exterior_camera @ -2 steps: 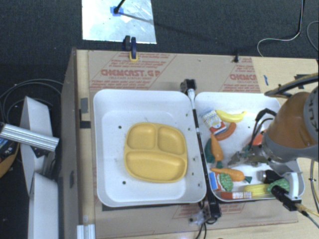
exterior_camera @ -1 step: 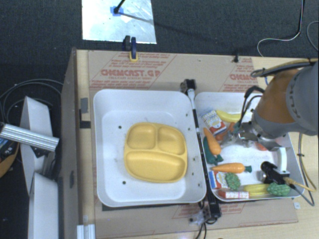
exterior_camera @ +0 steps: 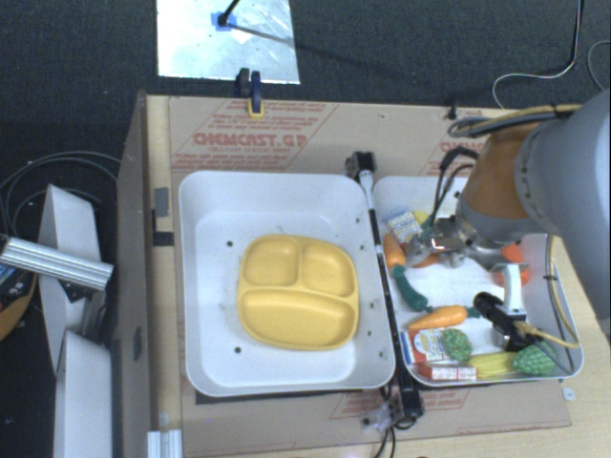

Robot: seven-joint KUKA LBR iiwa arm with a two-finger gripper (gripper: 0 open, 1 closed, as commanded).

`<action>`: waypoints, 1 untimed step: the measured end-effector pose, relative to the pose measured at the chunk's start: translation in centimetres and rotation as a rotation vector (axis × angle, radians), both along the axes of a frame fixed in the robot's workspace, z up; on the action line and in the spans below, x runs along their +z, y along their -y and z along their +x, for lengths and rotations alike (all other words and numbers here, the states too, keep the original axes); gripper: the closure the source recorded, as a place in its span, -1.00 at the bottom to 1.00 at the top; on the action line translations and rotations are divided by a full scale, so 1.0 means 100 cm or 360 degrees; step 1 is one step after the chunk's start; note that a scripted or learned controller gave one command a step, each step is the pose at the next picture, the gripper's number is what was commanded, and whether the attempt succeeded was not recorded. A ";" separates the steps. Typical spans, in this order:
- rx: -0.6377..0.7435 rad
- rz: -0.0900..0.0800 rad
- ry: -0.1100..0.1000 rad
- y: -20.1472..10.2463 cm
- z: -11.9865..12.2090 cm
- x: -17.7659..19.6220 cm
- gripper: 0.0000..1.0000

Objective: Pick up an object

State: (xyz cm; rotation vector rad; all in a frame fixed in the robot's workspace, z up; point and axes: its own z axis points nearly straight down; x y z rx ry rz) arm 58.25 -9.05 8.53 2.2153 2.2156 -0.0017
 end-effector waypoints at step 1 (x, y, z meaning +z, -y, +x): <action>0.0008 0.0010 -0.0004 0.001 0.064 0.000 -1.00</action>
